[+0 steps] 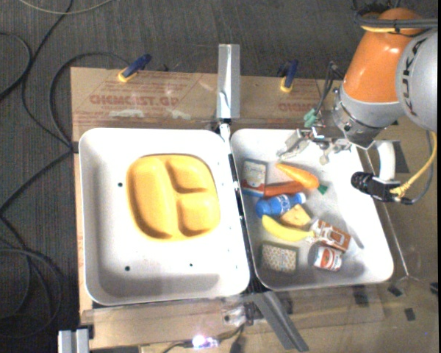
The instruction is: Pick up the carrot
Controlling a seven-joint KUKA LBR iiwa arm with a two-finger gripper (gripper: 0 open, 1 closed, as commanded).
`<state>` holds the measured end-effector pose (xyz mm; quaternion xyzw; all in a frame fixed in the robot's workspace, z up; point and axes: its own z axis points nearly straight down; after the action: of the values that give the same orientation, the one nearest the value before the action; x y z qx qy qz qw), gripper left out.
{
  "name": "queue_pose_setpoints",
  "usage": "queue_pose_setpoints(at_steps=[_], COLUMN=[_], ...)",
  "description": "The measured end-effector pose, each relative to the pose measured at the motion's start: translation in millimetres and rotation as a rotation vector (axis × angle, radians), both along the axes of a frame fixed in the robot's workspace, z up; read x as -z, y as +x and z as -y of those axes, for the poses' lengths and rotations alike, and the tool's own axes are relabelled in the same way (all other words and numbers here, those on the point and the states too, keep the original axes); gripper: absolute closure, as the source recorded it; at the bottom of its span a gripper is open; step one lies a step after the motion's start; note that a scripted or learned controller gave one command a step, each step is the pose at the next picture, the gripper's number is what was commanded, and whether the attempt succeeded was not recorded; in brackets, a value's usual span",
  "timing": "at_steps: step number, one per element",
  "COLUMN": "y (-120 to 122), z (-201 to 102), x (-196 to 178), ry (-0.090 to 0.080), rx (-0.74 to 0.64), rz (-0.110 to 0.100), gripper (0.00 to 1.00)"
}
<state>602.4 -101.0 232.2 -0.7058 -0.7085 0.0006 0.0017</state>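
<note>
The grey arm with its orange band reaches in from the right, and its metal two-finger gripper [306,145] hangs over the back part of the right-hand shallow white bin [375,234], its fingers spread apart with nothing between them. Just beside and in front of the fingertips lies the orange tapered carrot with a green stub end [300,174], slanted across the bin and resting on the other toys, apart from the gripper. Beneath it lies a reddish-orange sausage-shaped toy [278,190], and next to that a blue bottle with a white cap [279,204]. Nearer the front are a yellow banana [285,229], a small patterned square packet [278,257], a red and white can [325,259] and a brown carton [332,234]. The left-hand shallow white bin [103,271] holds a yellow compartment tray [174,195]. Both bins sit on a brown cardboard-covered worktop [162,101].
</note>
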Motion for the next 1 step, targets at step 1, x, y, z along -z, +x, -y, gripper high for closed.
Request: queue_pose_setpoints(at_steps=[1], y=[9.2], z=[49.2], x=[113.0], ry=[-0.005], rx=[0.131], rz=[-0.001], gripper=[0.0])
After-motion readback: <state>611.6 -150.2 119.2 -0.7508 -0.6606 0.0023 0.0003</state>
